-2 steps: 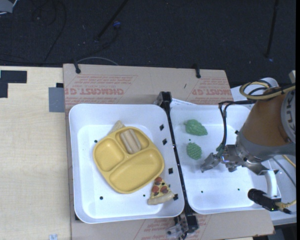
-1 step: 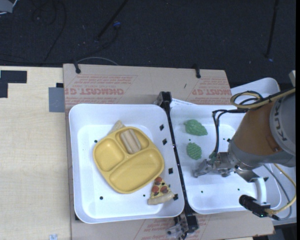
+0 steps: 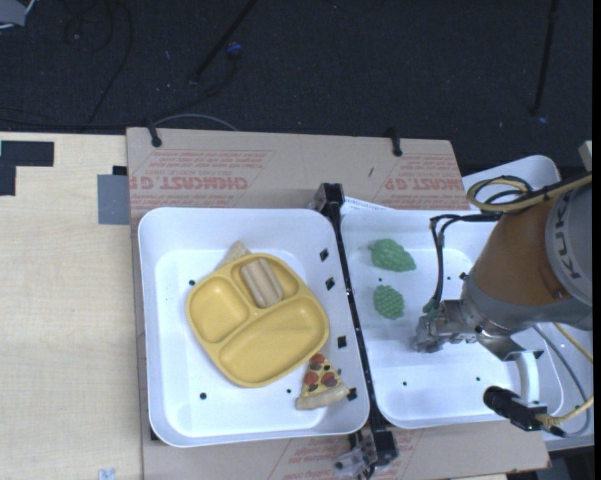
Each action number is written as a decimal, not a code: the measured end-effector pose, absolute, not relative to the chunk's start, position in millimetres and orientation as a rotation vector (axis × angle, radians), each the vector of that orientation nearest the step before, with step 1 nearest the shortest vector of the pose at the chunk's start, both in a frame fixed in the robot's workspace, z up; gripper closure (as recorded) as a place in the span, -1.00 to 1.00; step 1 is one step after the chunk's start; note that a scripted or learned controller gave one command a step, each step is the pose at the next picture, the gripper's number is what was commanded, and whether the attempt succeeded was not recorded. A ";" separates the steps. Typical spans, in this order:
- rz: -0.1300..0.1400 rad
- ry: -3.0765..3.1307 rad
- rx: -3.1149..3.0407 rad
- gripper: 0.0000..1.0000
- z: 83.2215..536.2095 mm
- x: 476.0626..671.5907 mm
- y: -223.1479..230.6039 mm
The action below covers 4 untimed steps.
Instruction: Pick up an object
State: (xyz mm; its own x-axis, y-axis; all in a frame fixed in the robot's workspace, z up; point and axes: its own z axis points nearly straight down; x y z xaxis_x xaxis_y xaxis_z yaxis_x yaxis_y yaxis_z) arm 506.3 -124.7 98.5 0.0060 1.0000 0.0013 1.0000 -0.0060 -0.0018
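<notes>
In the right bin (image 3: 430, 408) lie two green leafy pieces: a larger one (image 3: 392, 256) near the back and a smaller one (image 3: 388, 301) just below it. My gripper (image 3: 429, 336) is low over the right bin's floor, a little right of and below the smaller green piece. No object is visible between its fingers. The left bin (image 3: 170, 268) holds a yellow divided plate (image 3: 260, 326) with a hot dog (image 3: 263, 282) in one compartment, and a pizza slice (image 3: 322, 384) lies beside the plate's lower right.
The grey arm with its orange band (image 3: 515, 263) covers the right side of the right bin, with black cables looping above it. A black divider (image 3: 345, 298) runs between the bins. Cardboard lies under both bins.
</notes>
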 end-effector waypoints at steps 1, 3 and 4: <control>0.000 -2.217 -2.227 1.00 142.3 502.7 -130.2; -0.002 -2.224 -2.221 1.00 227.3 501.6 -132.2; 0.001 -2.223 -2.213 1.00 219.3 502.6 -75.4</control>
